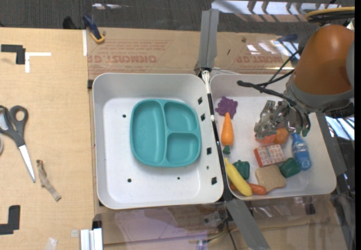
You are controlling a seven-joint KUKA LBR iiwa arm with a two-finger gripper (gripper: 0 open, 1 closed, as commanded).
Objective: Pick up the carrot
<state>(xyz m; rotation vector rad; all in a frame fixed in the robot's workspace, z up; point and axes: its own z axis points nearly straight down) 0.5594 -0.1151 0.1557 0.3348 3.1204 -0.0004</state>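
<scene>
Camera view: wood bench (45, 130), scissors (17, 136) left, two white bins (107, 141). Gripper (269, 127) low over right bin, touching orange block (280, 136); opening unreadable. Carrot (227, 129) lies by divider, apart.

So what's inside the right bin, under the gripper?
Under the gripper lies a red box, partly covered; whatever is directly below cannot be seen. The carrot lies apart, near the right bin's left wall.

Right bin (324, 187), carrot (227, 129): top open to approach. Left: bin wall close beside. Above: purple grapes (227, 106). Below: banana (237, 178), green pepper (241, 168). Right: bare floor strip, then gripper (271, 125) over an orange item (280, 136).
</scene>
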